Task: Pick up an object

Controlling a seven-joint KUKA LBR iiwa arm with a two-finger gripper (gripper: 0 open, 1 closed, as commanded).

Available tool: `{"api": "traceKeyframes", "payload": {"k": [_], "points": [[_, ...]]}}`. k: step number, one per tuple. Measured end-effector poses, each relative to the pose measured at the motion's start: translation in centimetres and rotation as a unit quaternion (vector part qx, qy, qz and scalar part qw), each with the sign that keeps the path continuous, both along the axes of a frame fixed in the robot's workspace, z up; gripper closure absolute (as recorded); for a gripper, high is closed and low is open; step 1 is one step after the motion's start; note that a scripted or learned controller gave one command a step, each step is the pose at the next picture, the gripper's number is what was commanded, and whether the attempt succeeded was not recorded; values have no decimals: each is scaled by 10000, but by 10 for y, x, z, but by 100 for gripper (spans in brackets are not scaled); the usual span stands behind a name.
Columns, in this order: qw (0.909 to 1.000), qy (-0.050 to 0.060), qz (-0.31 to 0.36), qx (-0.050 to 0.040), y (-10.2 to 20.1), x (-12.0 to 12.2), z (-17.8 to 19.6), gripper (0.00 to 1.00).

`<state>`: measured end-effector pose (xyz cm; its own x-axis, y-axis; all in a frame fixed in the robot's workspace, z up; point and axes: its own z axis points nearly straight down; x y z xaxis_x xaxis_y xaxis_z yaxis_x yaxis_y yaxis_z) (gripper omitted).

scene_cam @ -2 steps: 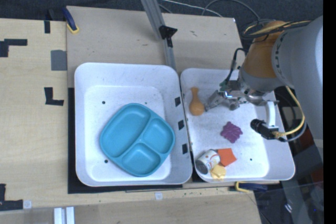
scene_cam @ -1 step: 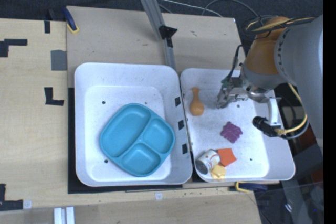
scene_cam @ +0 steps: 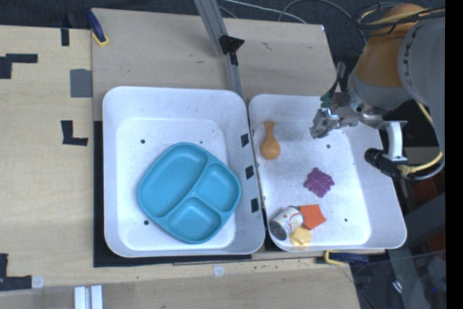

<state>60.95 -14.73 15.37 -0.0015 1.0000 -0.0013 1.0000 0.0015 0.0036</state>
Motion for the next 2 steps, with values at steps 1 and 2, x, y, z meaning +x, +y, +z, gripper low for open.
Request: {"api": "traceKeyframes", "payload": {"k": [1, 2], "points": [[10000, -3, -1, -1, -7, -6, 52, 100], [10000, -7, 2, 0, -7, -5, 105, 100]]}}
